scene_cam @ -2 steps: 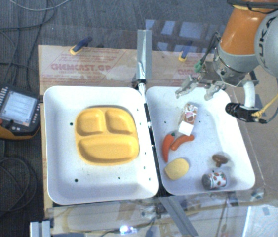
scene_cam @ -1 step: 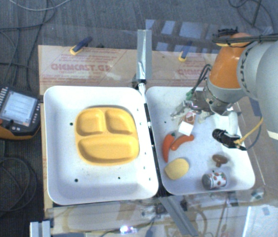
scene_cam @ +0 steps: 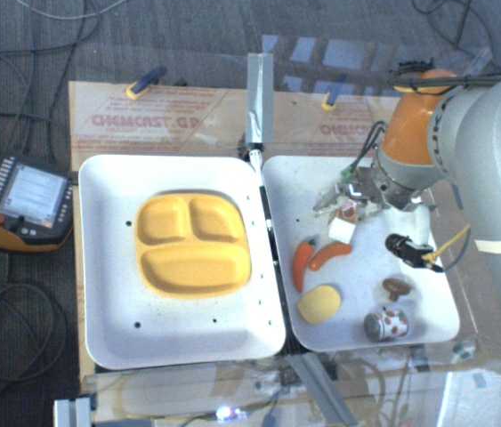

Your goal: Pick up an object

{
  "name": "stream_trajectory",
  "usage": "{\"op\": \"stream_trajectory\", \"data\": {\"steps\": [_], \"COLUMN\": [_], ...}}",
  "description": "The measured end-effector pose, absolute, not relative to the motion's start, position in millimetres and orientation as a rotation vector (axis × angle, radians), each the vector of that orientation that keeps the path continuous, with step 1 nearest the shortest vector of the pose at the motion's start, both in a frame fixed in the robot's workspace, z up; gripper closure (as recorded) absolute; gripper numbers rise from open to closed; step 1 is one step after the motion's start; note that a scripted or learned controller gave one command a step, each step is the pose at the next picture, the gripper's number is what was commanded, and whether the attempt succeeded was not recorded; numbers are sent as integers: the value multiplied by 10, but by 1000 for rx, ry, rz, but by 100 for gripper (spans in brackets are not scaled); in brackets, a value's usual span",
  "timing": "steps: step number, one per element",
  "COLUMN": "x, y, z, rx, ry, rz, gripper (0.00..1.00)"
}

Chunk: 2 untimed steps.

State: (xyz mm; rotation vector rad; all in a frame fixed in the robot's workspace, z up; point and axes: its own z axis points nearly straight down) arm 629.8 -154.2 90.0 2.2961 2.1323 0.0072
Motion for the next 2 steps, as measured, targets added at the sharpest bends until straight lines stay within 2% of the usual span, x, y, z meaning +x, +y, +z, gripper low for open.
{"op": "stream_trajectory", "data": {"steps": [1,2], "x": [6301,6417], "y": [-1543,-703], "z": [990,2192], "rx": [2296,2306], "ry": [2132,2136], "rz": [8,-5], "gripper": [100,100]}}
